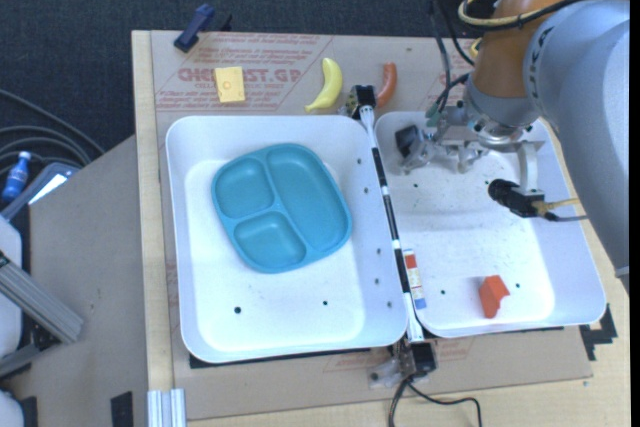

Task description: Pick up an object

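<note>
A small orange-red block (pixel 492 295) lies in the right bin (pixel 560 305), near its front edge. The left bin (pixel 200 305) holds a blue divided plate (pixel 281 205) with three compartments. My gripper (pixel 443 155) hangs over the far left part of the right bin, well behind the block and just right of the divider between the bins. I see nothing in it. The grey arm with its orange band (pixel 520 10) reaches in from the upper right.
Behind the bins, a yellow banana (pixel 325 85), an orange-red sausage-shaped toy (pixel 387 83), a yellow square tile (pixel 229 86) and a dark blue object (pixel 195 27) lie on the bench. A small white stick with red and blue marks (pixel 412 277) rests on the divider.
</note>
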Robot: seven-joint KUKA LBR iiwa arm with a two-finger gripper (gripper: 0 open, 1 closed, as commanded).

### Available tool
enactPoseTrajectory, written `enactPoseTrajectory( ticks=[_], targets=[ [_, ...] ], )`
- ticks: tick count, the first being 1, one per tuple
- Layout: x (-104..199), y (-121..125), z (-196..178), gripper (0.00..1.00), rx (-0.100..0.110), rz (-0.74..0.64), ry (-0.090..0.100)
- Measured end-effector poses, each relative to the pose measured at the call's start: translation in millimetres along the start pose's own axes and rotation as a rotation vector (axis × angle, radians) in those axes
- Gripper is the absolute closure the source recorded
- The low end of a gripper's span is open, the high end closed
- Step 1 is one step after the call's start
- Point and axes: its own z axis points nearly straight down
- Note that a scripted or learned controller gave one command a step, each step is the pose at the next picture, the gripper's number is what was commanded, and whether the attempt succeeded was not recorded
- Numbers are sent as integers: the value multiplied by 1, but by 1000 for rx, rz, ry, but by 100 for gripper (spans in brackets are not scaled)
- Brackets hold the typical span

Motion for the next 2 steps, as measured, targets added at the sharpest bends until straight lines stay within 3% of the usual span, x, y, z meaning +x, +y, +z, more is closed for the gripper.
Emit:
enactPoseTrajectory(
  ticks=[1,2],
  targets=[
    [0,-1,-10,100,1,0,0],
    [0,-1,-10,0,1,0,-1]
  ],
)
